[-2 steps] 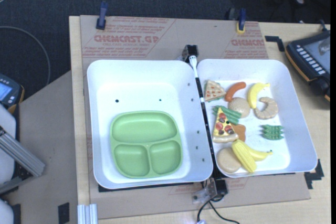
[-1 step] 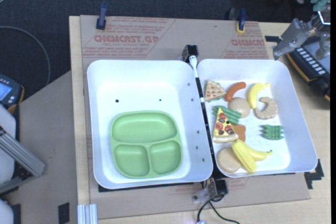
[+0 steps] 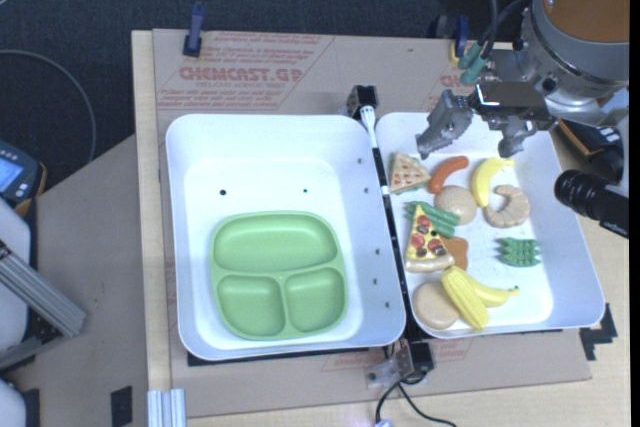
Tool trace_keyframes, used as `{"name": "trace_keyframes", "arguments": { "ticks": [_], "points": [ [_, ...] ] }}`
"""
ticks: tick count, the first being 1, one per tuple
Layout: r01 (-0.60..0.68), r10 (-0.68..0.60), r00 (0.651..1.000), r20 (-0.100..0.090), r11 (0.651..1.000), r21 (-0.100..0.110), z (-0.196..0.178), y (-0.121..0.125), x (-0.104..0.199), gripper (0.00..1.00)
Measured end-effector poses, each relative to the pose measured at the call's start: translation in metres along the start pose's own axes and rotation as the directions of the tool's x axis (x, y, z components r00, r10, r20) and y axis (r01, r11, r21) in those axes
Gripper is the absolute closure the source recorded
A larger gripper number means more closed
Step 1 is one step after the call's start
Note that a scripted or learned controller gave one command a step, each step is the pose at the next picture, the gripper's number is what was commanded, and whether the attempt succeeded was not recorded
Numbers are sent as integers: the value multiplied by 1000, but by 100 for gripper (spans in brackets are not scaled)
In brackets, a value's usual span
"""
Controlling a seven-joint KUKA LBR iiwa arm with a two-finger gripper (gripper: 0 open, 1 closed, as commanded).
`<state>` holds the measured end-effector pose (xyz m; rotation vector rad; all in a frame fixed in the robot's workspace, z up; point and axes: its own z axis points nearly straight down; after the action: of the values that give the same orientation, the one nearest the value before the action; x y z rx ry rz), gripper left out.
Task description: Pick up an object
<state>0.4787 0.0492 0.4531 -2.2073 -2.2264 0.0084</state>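
Note:
My gripper (image 3: 476, 139) hangs open over the far end of the right bin (image 3: 572, 287), with nothing between its fingers. Its left finger (image 3: 441, 128) is above a triangular sandwich piece (image 3: 407, 173), and its right finger (image 3: 510, 141) is above a small banana (image 3: 486, 181). A red sausage (image 3: 450, 170) lies just below the gap between them. Further toward the front lie a croissant (image 3: 511, 205), a beige bun (image 3: 456, 203), a pizza slice (image 3: 427, 243), green beans (image 3: 518, 252), a larger banana (image 3: 470, 294) and a round cookie (image 3: 434, 306).
The left bin (image 3: 190, 175) holds a green divided plate (image 3: 278, 273). Both bins rest on a cardboard sheet (image 3: 240, 65). A black clip (image 3: 362, 100) sits at the far end of the rim between the bins. The arm's body (image 3: 585, 5) looms over the right bin's far corner.

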Motion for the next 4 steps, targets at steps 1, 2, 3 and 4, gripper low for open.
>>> {"name": "trace_keyframes", "arguments": {
  "ticks": [1,2,3,4],
  "points": [
    [-7,7,1000,1,1000,-12,-15,1,-5,100],
    [-3,3,1000,3,1000,9,147,0,60,100],
    [-9,9,1000,-2,1000,-18,372,30,81,100],
    [-8,8,1000,-3,999,-38,362,12,147,100]
  ]
}}
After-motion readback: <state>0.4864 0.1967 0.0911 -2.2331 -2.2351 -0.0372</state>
